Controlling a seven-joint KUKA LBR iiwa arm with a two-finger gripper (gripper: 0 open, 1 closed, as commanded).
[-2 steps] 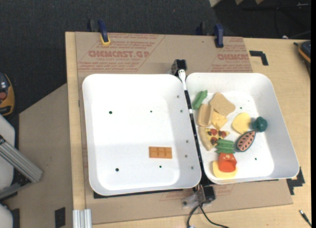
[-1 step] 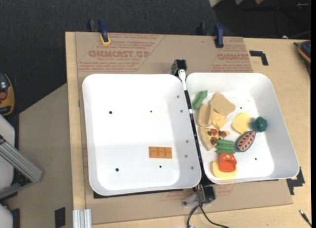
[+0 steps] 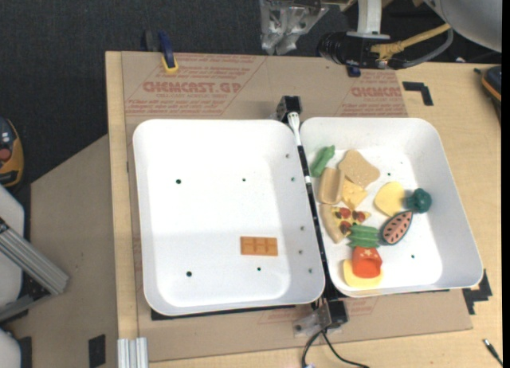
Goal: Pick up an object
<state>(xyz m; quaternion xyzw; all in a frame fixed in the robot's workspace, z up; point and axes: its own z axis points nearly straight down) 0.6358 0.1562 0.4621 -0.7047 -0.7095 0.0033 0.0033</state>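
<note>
Now the two-finger metal gripper [image 3: 280, 38] hangs far beyond both bins, fingers apart, nothing btw them. Flat orange waffle-like rectangle [image 3: 259, 246] lies alone in left white bin [image 3: 159, 159]; being thin, fingers may slip over it.

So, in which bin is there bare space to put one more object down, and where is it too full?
The left bin is mostly bare: only an orange waffle piece lies near its front edge, so everything behind it is free. In the right bin, toy food crowds the left half beside the divider; a narrow bare strip runs along the far and right walls.
</note>
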